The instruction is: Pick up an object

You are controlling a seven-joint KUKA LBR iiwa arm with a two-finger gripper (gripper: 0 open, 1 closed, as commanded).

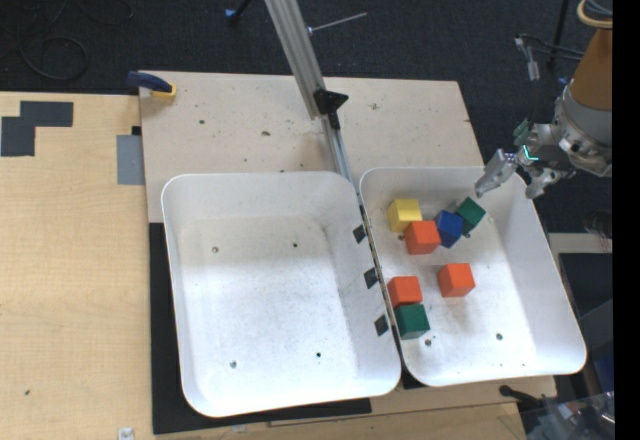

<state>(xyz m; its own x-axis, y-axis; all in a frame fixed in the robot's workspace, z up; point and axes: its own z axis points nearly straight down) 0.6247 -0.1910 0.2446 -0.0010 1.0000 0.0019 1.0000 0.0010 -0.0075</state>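
Jaws spread and gripping nothing, the gripper (513, 174) hovers above the right bin's (545, 258) rim, near a green cube (471, 213).

Two white bins on the bench, the left bin (200, 228) and the right bin (545, 323), and every block sits in the right one: seven in all. That's three orange blocks, one up by the cluster (421, 236), one to the right (456, 279) and one by the divider (405, 290). Add two green blocks, one at the top (470, 214) and one low down (411, 319), then a single yellow block (404, 214) and a single blue block (450, 227).
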